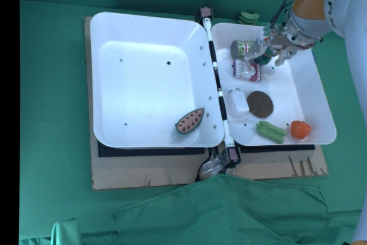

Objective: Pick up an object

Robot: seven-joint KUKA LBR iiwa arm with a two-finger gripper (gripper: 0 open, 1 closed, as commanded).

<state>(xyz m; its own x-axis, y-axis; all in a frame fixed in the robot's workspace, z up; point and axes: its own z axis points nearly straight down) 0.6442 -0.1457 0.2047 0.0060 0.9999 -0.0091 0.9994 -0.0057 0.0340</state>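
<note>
Jaw state cannot be told from the camera view: the gripper (268, 50) is being seen from above at a slant, and its tip is being lost against the things beneath it. It is being held low over the far end of the right bin (321, 106), just beside a small can (241, 47) lying on its side and a red-and-white packet (247, 69). Nothing is being shown clearly between the jaws, so no hold is being claimed.

Nearer the front of the same bin, a white block (238, 102), a dark round patty (260, 104), green pods (270, 131) and an orange-red pepper (299, 129) are being seen, set apart from one another. In the left bin (109, 66), a watermelon slice (190, 121) is lying alone near the front right corner.

The can is being judged the likeliest target, being closest. It is probably light and stiff, with a smooth curved wall that could be rolling or slipping; it would best be taken across its round body, at mid-length, with the jaws set square to its axis.
</note>
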